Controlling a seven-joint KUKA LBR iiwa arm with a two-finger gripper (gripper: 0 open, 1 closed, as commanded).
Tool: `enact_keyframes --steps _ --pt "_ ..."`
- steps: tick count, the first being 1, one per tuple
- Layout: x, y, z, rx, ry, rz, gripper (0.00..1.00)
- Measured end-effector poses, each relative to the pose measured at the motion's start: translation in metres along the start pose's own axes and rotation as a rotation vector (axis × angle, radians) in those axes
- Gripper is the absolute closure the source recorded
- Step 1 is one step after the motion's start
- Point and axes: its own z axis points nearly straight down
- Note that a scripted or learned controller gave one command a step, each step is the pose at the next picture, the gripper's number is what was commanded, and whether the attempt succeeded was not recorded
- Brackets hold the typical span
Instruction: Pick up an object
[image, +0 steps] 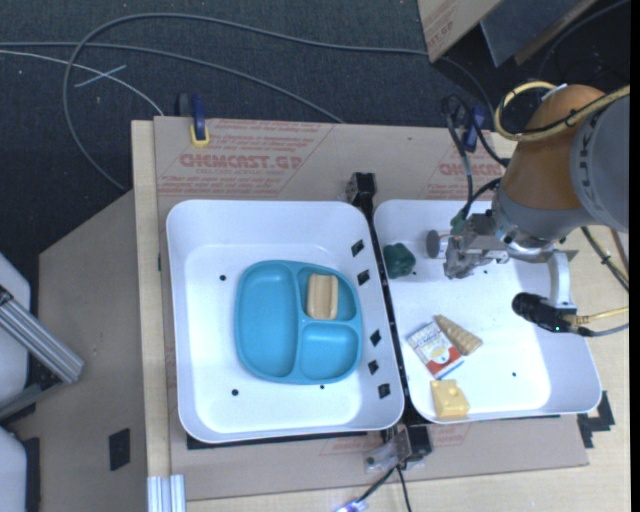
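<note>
My gripper (458, 262) hangs over the back part of the right bin (570, 385), with nothing visible between its fingers. A small dark green object (400, 260) lies to its left, near the bin's back left corner. Closer to the front lie a tan cone-shaped piece (460, 335), a small white and red packet (430, 347) and a yellow block (450, 400). In the left bin (200, 250) rests a blue divided plate (296, 322) with a tan bread-like piece (321, 295) in its upper right compartment.
A black divider with clips (375, 290) runs between the two bins. The arm's grey body and orange band (550, 160) lean in from the right above the right bin. Cables trail on the dark floor behind the bench.
</note>
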Motion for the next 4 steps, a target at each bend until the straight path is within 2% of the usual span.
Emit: enact_keyframes --steps 2,3,4 --pt "-0.001 0.005 -0.088 0.0 0.0 -0.002 1.0" --pt "0.06 -0.012 -0.091 0.008 0.005 -0.007 1.0" --pt "0.113 -0.022 -0.098 0.008 0.005 -0.006 1.0"
